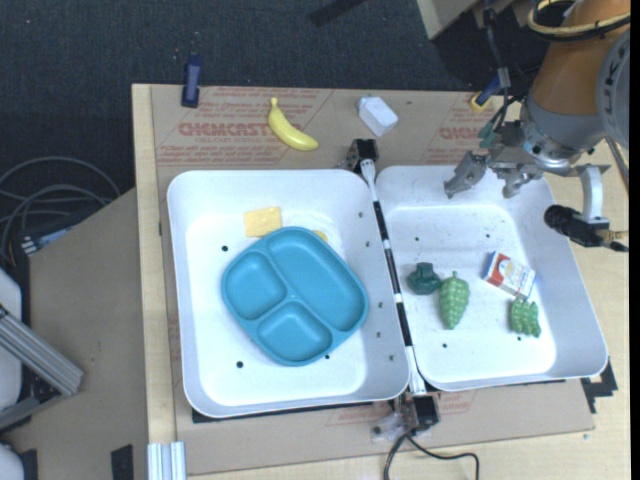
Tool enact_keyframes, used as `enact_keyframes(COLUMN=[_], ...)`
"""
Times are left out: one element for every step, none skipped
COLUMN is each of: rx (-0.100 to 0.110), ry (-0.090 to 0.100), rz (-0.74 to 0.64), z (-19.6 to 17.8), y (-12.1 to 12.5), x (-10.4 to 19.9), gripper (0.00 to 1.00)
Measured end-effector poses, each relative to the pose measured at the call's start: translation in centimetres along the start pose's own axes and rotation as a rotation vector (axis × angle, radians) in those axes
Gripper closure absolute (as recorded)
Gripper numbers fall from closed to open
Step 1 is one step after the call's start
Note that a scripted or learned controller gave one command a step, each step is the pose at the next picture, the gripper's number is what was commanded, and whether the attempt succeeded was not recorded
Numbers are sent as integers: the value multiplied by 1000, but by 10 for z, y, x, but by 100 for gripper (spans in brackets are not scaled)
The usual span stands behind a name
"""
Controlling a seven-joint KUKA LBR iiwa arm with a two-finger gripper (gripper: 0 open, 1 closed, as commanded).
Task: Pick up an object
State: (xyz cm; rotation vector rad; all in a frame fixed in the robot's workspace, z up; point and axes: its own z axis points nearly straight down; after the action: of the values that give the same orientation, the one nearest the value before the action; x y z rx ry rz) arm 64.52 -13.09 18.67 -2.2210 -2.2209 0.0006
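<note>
My gripper (491, 179) hangs over the back edge of the right bin (560, 353), its fingers spread open with nothing between them. Below it in the right bin lie a dark teal toy (424, 278), a green bunch of grapes (453, 300), a second smaller green bunch (524, 316) and a small white carton with red and blue print (509, 274). All of these sit well in front of the gripper, apart from it.
The left bin (195, 368) holds a blue divided plate (293, 294) and a yellow block (263, 221) behind it. On the bench behind the bins lie a yellow banana (289, 128), a small white box (378, 115) and a blue object (191, 80).
</note>
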Motion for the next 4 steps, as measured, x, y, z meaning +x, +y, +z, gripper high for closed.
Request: enact_keyframes(rx=[2,1,2,0], ry=[0,0,1,1], rz=[1,1,1,2], z=[54,103,103,93], y=[-57,-117,-140,-139], x=[22,39,19,19], gripper=[0,0,0,100])
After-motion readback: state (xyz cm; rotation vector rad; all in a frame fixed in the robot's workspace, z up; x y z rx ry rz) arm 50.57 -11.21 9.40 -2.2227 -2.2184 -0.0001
